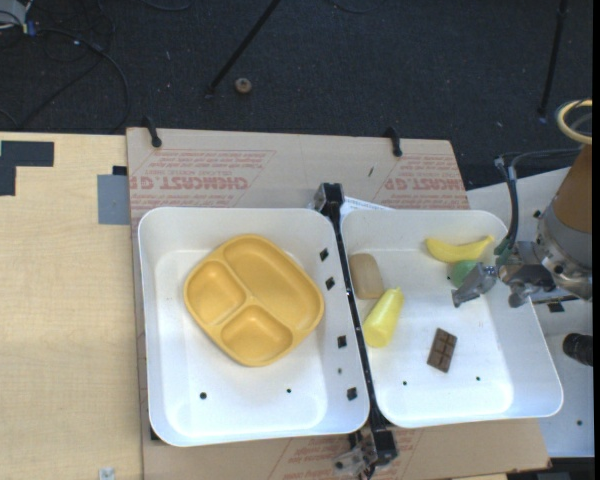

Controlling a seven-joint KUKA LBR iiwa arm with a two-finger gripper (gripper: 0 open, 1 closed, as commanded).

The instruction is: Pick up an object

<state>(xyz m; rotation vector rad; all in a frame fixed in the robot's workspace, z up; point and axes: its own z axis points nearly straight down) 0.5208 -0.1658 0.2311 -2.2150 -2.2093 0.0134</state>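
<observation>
1. You look down on a light wooden bench point(50, 298) with dark carpet behind it; two white bins sit on cardboard point(290, 173).
2. The left bin point(160, 268) holds a yellow divided plate point(253, 298).
3. The right bin point(520, 388) holds a banana point(458, 248), a green piece point(464, 271) just below it, a tan block point(366, 275), a yellow cup point(383, 317) on its side and a brown chocolate bar point(442, 349).
4. The gripper point(490, 283) hangs beside the green piece; you cannot tell its opening.
5. Red print on the cardboard is upside down and hard to read.

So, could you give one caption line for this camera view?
Gripper low over right bin near banana, with yellow cup, chocolate; tray in left bin.
</observation>
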